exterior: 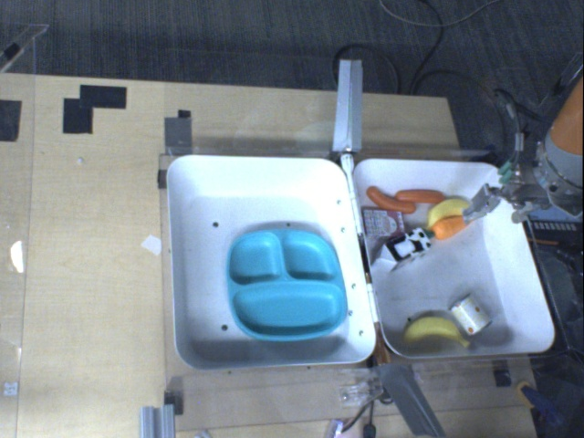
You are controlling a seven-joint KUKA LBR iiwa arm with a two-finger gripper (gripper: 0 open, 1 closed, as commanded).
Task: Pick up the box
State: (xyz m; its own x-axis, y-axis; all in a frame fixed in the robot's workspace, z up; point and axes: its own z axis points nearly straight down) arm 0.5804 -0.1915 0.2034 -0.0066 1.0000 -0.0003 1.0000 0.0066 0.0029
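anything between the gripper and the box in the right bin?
Yes. The gripper sits at the right bin's far right side; the box lies by the divider. A yellow fruit and an orange one lie between them.

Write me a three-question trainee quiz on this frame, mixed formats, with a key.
1. True or false: the blue tray lies in the left bin.
2. Which thing lies nearest the banana in the right bin? A) the sausages B) the silver can C) the box
3. Fill in: the gripper is above the ____ bin, close to the orange fruit.

Key: 1 true; 2 B; 3 right.
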